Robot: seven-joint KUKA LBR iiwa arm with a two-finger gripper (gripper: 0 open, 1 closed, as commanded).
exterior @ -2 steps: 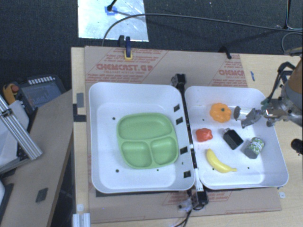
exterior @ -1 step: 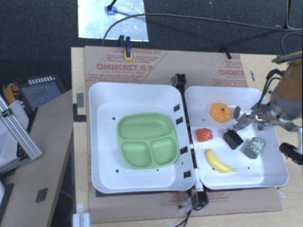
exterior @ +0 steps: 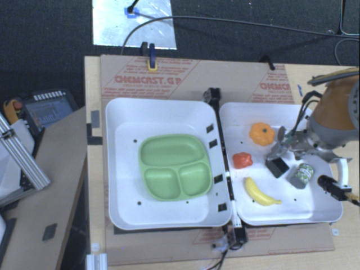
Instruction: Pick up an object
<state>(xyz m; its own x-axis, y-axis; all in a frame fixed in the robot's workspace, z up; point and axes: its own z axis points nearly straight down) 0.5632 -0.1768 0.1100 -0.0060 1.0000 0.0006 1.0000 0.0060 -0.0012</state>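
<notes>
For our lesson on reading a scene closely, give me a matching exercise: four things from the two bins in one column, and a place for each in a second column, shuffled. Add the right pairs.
Things:
1. green divided plate
2. banana
3. orange pumpkin-shaped toy
4. small can

Places:
A. right bin, near its front edge
B. middle of the left bin
C. right bin, right of the gripper, under the arm's wrist
D. right bin, towards the back

Pairs: 1-B, 2-A, 3-D, 4-C
</notes>
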